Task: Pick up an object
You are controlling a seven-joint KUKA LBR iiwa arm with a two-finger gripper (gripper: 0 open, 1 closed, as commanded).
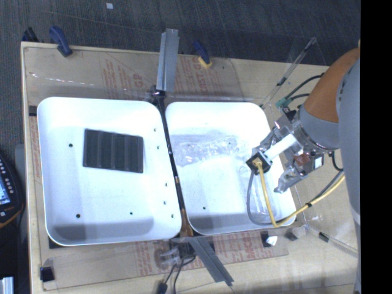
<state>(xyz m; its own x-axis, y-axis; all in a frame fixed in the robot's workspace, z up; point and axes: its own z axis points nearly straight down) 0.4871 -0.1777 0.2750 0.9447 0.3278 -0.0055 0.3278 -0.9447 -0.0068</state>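
Ok so, big stuff first: the pale wooden bench [92,66] takes up most of the shot, with the grey arm with the orange band [343,103] coming in from the right.

On the bench sit two shallow white plastic bins, touching along the middle. The left bin [92,207] holds a flat dark grey rectangular pad with ribbed strips [113,150], lying in the upper middle of the floor, well clear of the walls. The right bin [214,198] has a crumpled clear plastic wrapper [202,147] in its upper half (pretty hard to make out against the white, it's mostly glare and wrinkles). Those two are the only things here to pick, and both lie loose on the bin floors with nothing touching them.

The gripper [286,179] hangs over the right bin's right edge, well apart from the wrapper and a whole bin away from the pad. Honestly can't tell if it's open or closed from this angle, and I see nothing held in it.

Small bits: a grey metal bar [166,60] stands at the far end of the seam between the bins, and two blue clamps [61,41] grip the bench's far edge.
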